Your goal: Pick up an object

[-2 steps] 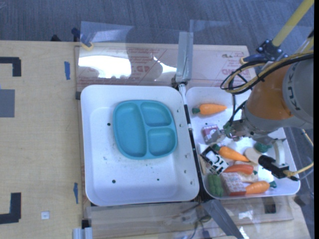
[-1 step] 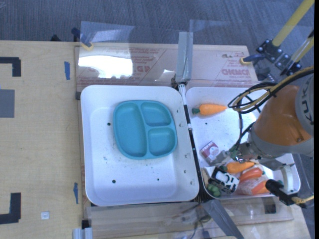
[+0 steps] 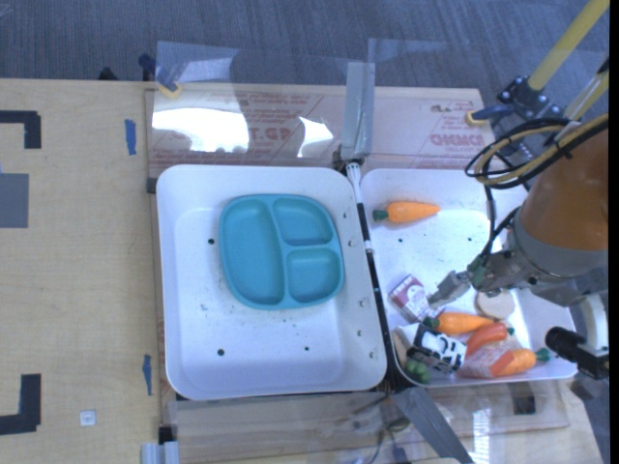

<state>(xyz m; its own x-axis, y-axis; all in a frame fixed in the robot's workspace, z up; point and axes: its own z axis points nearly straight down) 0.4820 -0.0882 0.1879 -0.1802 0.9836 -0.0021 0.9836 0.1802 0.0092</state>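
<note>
While low over the right bin (image 3: 455, 249), claw (image 3: 455, 286) fingers look slightly apart, clamped on nothing. Orange carrot (image 3: 466, 324) just below claw, small packet (image 3: 408, 295) touching-close on its left, another carrot (image 3: 410, 213) well above.

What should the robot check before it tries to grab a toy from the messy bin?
1. Toys in reach: ok, the pile lies in the right bin.
2. Gripper over the pile: ok, just above its edge.
3. One toy apart from the rest: ok, the carrot lies alone.
4. Pile toys separated: not ok, they touch and overlap.
5. Toy held already: cannot tell.
</note>
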